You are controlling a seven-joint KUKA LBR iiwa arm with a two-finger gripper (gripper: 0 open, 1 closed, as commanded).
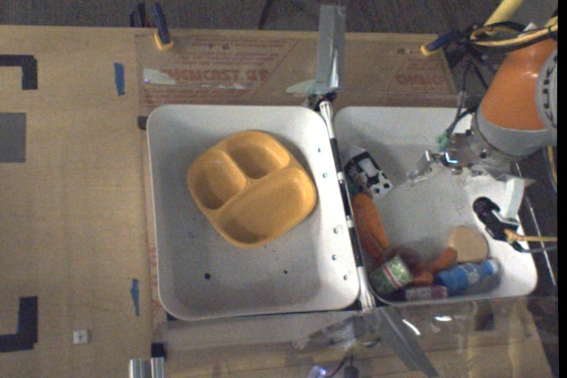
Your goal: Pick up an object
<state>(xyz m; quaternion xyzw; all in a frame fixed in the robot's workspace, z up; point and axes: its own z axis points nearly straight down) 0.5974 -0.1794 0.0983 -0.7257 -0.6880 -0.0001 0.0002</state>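
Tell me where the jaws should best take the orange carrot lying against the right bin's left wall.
Probably the carrot at mid-length, from above, jaws closing across its narrow width. It lies flat and long along the right bin wall, so one jaw needs the tight wall-side gap; its lower end meets clutter.

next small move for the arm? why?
Probably swing the gripper toward the camera and lower it over the carrot. The gripper sits over a bare patch of the right bin; the carrot lies apart from the crowded near corner, so it looks easiest.
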